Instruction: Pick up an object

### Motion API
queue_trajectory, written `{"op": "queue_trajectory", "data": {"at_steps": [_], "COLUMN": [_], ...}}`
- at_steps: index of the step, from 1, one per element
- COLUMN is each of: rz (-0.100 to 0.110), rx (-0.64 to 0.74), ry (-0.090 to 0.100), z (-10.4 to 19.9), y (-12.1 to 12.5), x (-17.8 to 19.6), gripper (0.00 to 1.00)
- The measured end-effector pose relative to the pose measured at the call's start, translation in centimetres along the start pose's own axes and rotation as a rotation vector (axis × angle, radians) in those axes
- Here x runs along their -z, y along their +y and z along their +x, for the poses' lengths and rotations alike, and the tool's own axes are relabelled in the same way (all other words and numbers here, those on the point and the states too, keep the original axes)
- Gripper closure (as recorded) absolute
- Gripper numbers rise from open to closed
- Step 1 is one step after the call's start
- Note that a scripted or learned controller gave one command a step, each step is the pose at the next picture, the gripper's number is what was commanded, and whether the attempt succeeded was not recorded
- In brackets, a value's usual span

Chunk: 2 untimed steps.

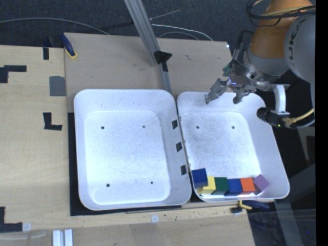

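Observation:
Several small coloured blocks lie in a row along the near edge of the right bin point(225, 137): a blue block point(199, 177) on a yellow one point(207, 188), then a green block point(221, 184), another blue block point(234, 185), an orange block point(247, 184) and a purple block point(261, 182). My gripper point(224, 96) hangs over the far rim of the right bin, well away from the blocks. Its two fingers are spread apart with nothing between them.
The left bin point(125, 147) sits beside the right one. A slanted metal pole point(145, 27) crosses the bench behind the bins. A white clamp and cable point(277, 109) hang near the right bin's far right corner.

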<state>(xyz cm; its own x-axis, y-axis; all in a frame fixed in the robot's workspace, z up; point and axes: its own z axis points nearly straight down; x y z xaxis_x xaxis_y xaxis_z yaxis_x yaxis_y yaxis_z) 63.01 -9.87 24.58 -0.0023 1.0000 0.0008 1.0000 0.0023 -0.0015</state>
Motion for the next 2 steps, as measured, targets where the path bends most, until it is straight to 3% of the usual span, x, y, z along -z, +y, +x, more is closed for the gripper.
{"op": "queue_trajectory", "data": {"at_steps": [1, 2], "rz": [0.011, 0.004], "rx": [0.002, 0.007], "ry": [0.002, 0.002], "z": [5.7, 16.5], "y": [-6.3, -10.6], "x": [-5.8, -5.5], "gripper": [0.0, 0.0]}}
